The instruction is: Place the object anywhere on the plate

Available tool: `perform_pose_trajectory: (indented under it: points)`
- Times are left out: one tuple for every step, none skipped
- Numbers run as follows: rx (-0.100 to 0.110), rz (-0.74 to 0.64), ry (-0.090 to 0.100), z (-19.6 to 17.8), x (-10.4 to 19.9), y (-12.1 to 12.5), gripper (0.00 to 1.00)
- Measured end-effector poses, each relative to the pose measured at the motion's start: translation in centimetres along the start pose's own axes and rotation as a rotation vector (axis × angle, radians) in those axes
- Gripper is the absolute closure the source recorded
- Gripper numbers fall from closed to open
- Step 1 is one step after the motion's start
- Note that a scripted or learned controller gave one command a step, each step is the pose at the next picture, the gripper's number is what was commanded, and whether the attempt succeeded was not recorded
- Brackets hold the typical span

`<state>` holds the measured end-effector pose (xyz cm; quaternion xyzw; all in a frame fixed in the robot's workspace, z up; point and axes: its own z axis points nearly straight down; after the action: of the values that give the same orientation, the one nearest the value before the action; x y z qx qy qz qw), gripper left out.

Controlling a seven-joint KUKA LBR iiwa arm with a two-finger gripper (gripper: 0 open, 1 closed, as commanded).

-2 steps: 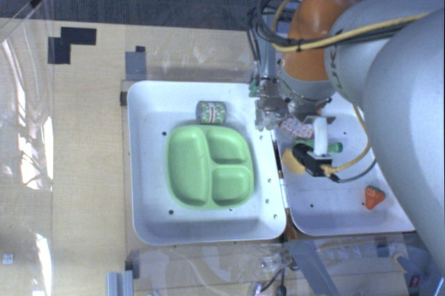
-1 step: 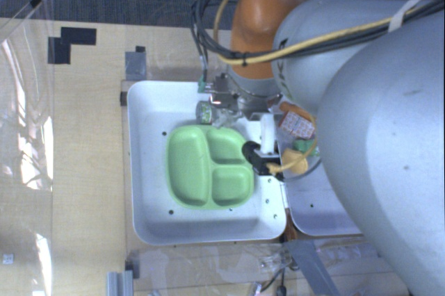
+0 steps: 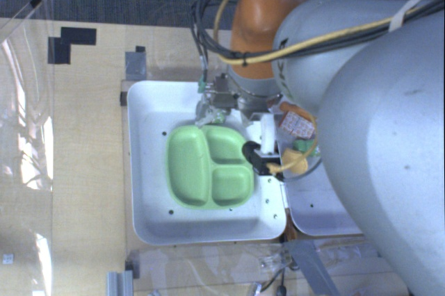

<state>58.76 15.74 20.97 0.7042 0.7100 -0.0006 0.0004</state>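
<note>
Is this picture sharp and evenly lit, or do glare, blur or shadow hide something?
Camera view: light is soft and even; the green plate in the left bin is fairly sharp; the arm, close to the lens, looks blurred and covers most of the right bin; the clear panel at the left carries pale reflections.

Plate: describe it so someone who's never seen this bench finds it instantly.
On the bench, find the left bin of the two white ones. The plate lies in its middle. It is pale green against the white, split into three compartments, one long and two smaller.
</note>
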Motion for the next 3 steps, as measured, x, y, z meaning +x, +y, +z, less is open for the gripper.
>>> perform_pose_trajectory:
  points:
    - [-0.008,-0.235,0.003,11.3,0.6,-0.3,0.0]
    - [-0.015,-0.234,0.005,10.1,0.6,0.0,1.0]
    - [-0.004,-0.242,0.0,2.6,-6.5,6.4,1.0]
